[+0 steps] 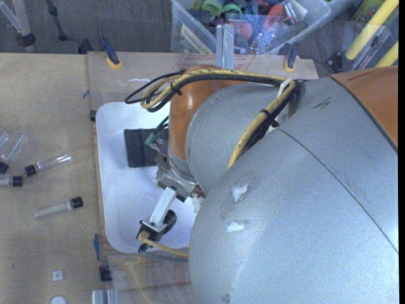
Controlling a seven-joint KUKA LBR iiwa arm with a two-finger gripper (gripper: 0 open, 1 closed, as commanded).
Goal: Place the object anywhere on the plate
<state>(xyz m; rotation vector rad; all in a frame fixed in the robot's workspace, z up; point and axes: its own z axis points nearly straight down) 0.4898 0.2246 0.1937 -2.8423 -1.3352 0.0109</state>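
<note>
We look down on a wooden bench (44,94). A big grey robot arm (297,195) with an orange band (190,103) reaches in from the right and covers most of the near right of the scene. Its wrist (174,181) hangs low over a shallow white bin (120,198) with rounded corners, left of centre. The arm hides the gripper's working end, so we cannot tell whether it is open or closed, or holding anything.

A flat black block (138,148) lies on the bin floor towards the far side, just left of the wrist. We cannot tell if anything touches it.

Left of the bin, small clear vials (58,206) with black caps lie scattered on the bench. At the far edge stands a clear tub (253,18) of colourful items.
</note>
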